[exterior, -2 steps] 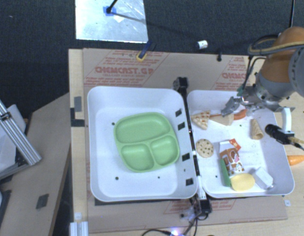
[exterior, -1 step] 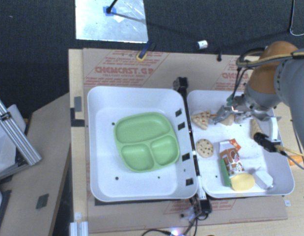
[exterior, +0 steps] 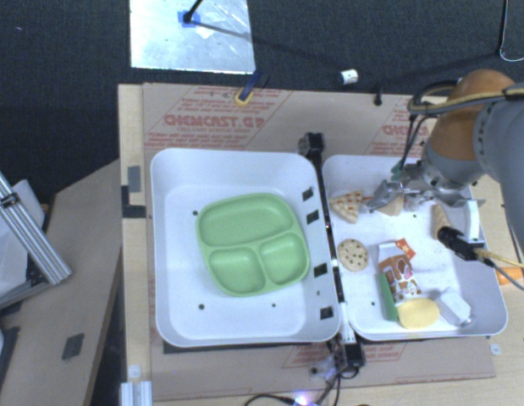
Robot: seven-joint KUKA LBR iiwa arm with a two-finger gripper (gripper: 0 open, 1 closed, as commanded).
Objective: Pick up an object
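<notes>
Camera view: jaws (exterior: pixel 387 194), grip state unclear, just right of waffle piece (exterior: pixel 348 205)

Dark carpet floor (exterior: pixel 58 74) — shiny metal sheet (exterior: pixel 192 24) lying on it.

We are seeing the worktop (exterior: pixel 135 142) carrying 2 white bins side by side, the left bin (exterior: pixel 173 252) holding a green 3-compartment tray (exterior: pixel 253 244). A shiny foil sheet (exterior: pixel 190 24) is lying on the dark floor beyond the worktop, and a small white piece (exterior: pixel 350 77) is sitting to its right.
</notes>
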